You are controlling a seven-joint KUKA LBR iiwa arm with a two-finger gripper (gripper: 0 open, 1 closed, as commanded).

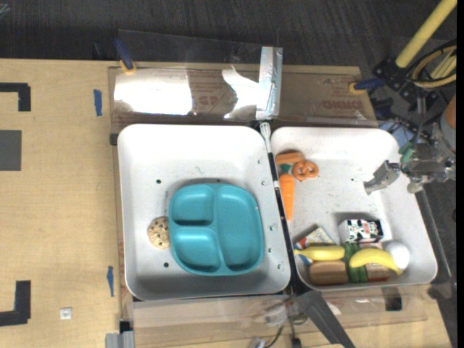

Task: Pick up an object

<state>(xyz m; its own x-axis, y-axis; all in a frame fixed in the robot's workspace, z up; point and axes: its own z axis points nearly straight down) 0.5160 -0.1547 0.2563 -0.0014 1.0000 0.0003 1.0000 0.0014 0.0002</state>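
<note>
Two shallow white bins sit side by side in the middle of the frame. The left bin point(138, 151) holds a teal divided plate point(215, 228) lying flat toward its lower half, and a small speckled cookie point(159, 233) rests just beside the plate's left edge, touching or nearly so. The right bin point(341, 140) carries the clutter: a pretzel point(305, 169) in its upper left, with an orange carrot point(287, 192) running down along the bin's left wall just below it. Along the lower edge lie a banana point(321, 253), a second banana point(375, 259) to its right, a brown hot dog bun point(328, 272) just under the first banana, and a small black-and-white carton point(361, 230) above them, with a white egg point(398, 253) at the lower right corner. The gripper point(389, 172) hangs at the right side of the frame over the right bin's upper right area, well apart from the pile of food below it. Nothing sits between its fingers that I can make out, and from this angle I cannot tell whether they are spread or closed. A sheet of clear plastic point(196, 85) stands behind the bins at the top.
</note>
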